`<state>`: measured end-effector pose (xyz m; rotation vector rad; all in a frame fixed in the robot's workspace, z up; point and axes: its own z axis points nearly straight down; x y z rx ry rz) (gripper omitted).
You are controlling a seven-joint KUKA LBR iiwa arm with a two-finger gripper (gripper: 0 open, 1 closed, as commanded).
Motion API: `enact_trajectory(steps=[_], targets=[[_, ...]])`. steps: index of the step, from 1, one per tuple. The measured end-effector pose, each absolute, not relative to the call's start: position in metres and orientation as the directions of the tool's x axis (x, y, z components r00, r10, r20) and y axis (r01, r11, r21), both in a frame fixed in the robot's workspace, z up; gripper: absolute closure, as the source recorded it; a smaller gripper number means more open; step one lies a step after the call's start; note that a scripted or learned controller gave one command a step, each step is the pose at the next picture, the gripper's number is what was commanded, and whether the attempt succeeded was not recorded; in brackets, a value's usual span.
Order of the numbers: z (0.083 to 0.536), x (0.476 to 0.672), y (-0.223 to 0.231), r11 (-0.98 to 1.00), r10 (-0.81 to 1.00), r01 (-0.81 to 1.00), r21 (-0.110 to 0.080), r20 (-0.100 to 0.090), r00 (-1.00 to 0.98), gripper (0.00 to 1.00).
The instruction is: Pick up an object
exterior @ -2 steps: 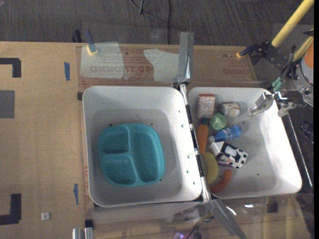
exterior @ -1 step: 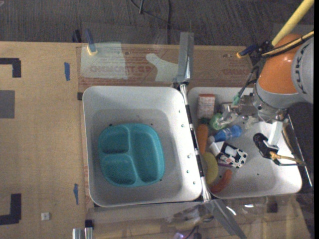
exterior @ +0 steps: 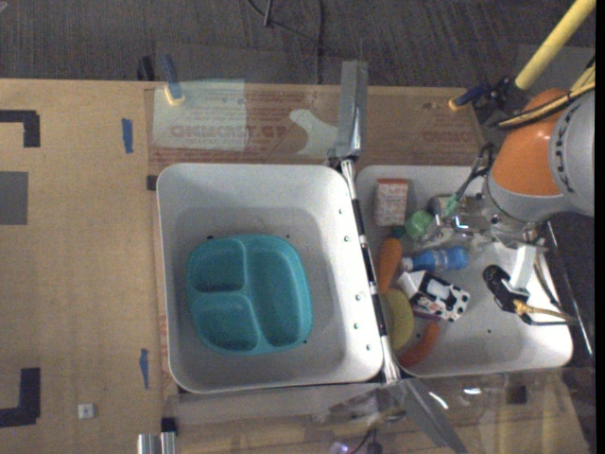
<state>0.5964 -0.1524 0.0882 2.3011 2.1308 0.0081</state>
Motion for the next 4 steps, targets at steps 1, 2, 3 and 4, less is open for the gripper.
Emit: enact_trajectory(steps=[1, 2, 3, 4], targets=[[0.100, 0.597, -0.156, -0.082, 0.997, 0.997, 0.013, -0.004, 0.082, 1.00], [0.100, 0.597, -0.157, -0.082, 0.997, 0.997, 0.012, -0.004, 0.082, 0.00], [0.110, 0.598, -0.158, -0.086, 0.996, 0.996, 0.016, -0.005, 0.086, 1.00], [0.089, 0.623, -0.158, 0.106, 0.994, 0.994, 0.007, -0.003, -0.106, 1.00]])
